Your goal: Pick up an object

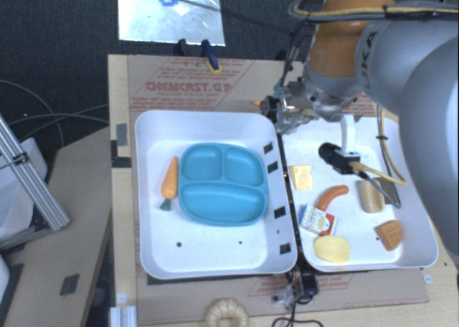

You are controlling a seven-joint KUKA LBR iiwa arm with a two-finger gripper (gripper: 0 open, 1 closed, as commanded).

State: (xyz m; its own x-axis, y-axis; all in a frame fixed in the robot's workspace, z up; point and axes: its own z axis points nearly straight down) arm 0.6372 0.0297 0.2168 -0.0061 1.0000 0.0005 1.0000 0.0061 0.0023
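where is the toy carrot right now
The carrot lies in the left bin, along the left edge of the blue divided plate, with its green end pointing toward the camera.

Both bins (215, 261) are white. The divided plate (221, 183) is light blue, the carrot (170, 177) orange with a green tip, the sausage (333, 196) red-orange, the cheese slice (302, 176) yellow, and the arm (401, 53) grey with an orange band.

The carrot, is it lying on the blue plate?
No, the carrot lies on the left bin's floor, beside the blue plate.
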